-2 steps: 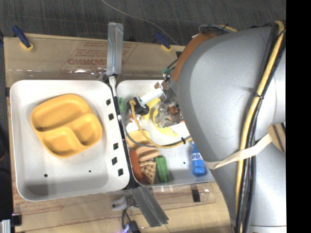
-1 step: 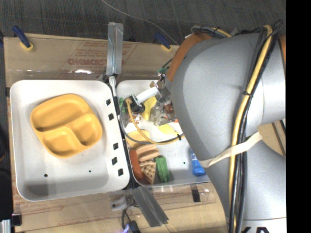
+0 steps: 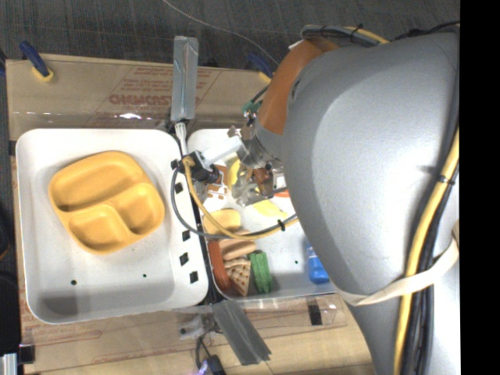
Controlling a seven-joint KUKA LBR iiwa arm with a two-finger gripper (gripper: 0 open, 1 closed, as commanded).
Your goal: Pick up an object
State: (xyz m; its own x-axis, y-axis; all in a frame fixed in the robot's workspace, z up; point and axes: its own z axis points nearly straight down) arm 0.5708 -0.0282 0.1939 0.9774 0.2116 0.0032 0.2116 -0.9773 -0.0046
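2 white bins (image 3: 31, 233), 1 yellow divided tray (image 3: 105, 200) in left; hand (image 3: 251, 180) over right-bin clutter, grip state unclear

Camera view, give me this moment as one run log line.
arm: reaching over right bin | gripper: low among items, grasp unconfirmed | yellow tray: left bin | blue item: right bin

Small items lie jumbled in the right bin (image 3: 205, 143): a pale yellow piece (image 3: 223, 220) near its left wall, a brown ridged piece (image 3: 238, 272) beside a green one (image 3: 259, 271) at the near end. A blue object (image 3: 316, 267) lies further right.
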